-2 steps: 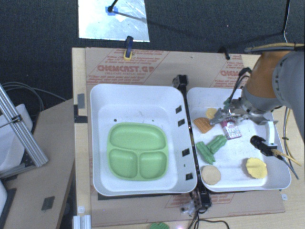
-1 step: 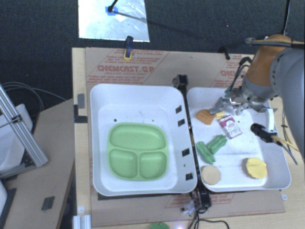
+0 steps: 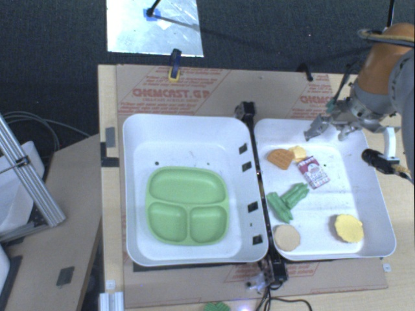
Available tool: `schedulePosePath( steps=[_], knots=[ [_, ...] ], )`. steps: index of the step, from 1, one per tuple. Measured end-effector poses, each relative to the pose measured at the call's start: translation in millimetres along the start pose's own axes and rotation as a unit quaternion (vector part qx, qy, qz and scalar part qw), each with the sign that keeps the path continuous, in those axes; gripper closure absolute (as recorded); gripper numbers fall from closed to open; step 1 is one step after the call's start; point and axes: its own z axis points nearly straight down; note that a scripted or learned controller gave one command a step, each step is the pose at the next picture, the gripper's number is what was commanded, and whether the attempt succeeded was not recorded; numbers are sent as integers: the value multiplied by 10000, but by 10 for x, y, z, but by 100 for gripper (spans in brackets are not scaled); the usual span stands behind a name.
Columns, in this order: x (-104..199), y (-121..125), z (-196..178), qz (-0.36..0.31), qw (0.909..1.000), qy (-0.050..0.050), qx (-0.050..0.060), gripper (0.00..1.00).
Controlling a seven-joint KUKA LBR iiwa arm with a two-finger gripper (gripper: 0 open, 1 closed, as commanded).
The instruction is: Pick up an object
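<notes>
your gripper (image 3: 331, 127) hangs over the far edge of the right bin (image 3: 369, 193), with its fingers (image 3: 314, 132) spread apart and nothing between them.

the things you could take all lie on the floor of that bin. nearest the gripper are an orange piece (image 3: 281, 159) and a small yellow piece (image 3: 298, 151) touching it. just beside them is a red and white packet (image 3: 313, 172). nearer the middle lie the green pieces (image 3: 287, 201), and along the near wall sit a tan round (image 3: 286, 237) and a yellow round (image 3: 348, 228), well apart from each other.

all of these look like small toy foods, so judge them light and fairly stiff, with smooth skins that may slip. the packet looks flat and thin, probably the hardest to get fingers under. the orange piece is closest, but its yellow neighbour crowds one side. the yellow round stands alone with free floor around it, so you would do well to close across its width, coming straight down. the left bin (image 3: 136, 173) holds a green divided tray (image 3: 188, 206).
</notes>
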Motion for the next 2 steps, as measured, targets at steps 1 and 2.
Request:
schedulePosePath(
  steps=[1,2],
  knots=[
    [726,-508,142,-39,10000,37,59,0],
    [479,-686,-439,7,10000,9,17,0]
  ],
)
